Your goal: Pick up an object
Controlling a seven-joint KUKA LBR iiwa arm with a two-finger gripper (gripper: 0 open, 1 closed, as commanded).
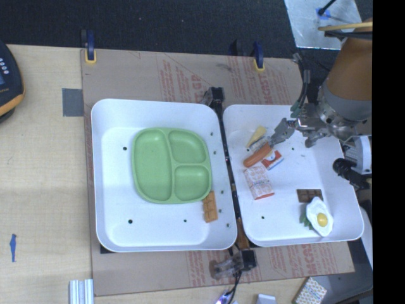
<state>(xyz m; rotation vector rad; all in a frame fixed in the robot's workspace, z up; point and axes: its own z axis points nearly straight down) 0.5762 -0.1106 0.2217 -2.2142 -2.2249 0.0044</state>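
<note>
The right bin [345, 233] holds several toy foods. A yellow cheese wedge [256, 135] lies beside an orange sausage [256, 157], with a small blue and white box [274, 161] against the sausage. A red and white packet [259, 184] lies below them. A brown chocolate piece [309, 195] and a fried egg [319, 218] sit at the front right. My gripper [297, 135] hovers over the bin's back half, just right of the sausage's upper end. It is open, with nothing between its fingers [282, 132].
The left bin [107, 220] carries a green divided plate [171, 164] and an orange-brown cracker [209, 206] near its front right corner. The ridge where the two bins meet [228, 176] runs between them. Blue clamps [257, 52] pin the cardboard at the back.
</note>
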